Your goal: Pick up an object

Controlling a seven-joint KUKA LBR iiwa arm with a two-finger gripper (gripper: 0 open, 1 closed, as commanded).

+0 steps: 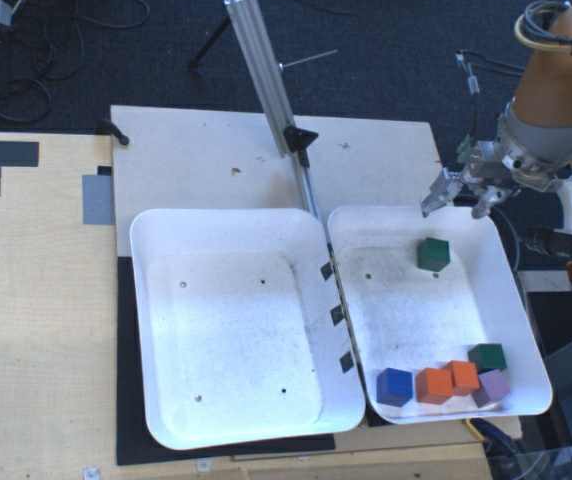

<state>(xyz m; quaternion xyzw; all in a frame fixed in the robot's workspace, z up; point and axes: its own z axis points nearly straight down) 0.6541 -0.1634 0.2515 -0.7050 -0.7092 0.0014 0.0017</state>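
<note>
Blocks [444, 381] huddle at the near rim, untouched — gripper [463, 199] hangs spread and empty above the green cube [433, 254].

The arm [546, 78] is cut off at the frame's two o'clock edge, and the purple block [492, 387] is partly hidden behind its orange neighbour [463, 376].
</note>
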